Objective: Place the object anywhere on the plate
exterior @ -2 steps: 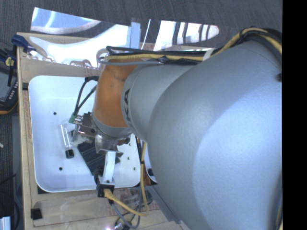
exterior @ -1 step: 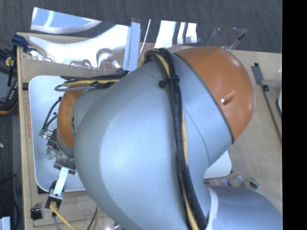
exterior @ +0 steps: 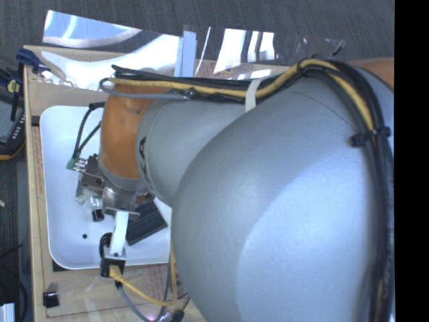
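A: The arm [exterior: 281, 200] blocks most of the left bin [exterior: 57, 180]; what could go wrong?
B: A blind descent could miss the plate. The gripper [exterior: 100, 200] hangs over the bin, jaws — cannot tell.
A: And the object?
B: Hidden; I can't say where or how it looks

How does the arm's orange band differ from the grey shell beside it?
The orange band is a narrow, warm-coloured ring just above the wrist, over the left white bin; the grey shell is far bulkier and closest to the camera. The band looks dull, the shell smooth with a soft sheen. Both are rounded, and the yellow and black cables pass over both.
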You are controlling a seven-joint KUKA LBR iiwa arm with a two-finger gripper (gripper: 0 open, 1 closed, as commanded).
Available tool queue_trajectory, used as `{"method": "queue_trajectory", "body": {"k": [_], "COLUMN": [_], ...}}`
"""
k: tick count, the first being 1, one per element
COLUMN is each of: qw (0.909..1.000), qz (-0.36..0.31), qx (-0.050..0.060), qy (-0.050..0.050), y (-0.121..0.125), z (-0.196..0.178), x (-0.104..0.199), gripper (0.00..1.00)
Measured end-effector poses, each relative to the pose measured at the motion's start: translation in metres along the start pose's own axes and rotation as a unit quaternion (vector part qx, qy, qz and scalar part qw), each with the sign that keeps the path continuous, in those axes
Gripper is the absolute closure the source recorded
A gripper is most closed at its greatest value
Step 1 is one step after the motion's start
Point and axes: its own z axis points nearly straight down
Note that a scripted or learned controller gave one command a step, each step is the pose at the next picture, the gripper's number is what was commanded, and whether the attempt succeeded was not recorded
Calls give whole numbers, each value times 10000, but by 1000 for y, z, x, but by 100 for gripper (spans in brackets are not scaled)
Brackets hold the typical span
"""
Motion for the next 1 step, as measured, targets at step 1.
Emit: {"method": "queue_trajectory", "body": {"k": [1], "qw": [9932], "qz": [1161], "qx": [11], "qy": [-13], "y": [-9], "z": [114], "x": [22], "gripper": [0]}}
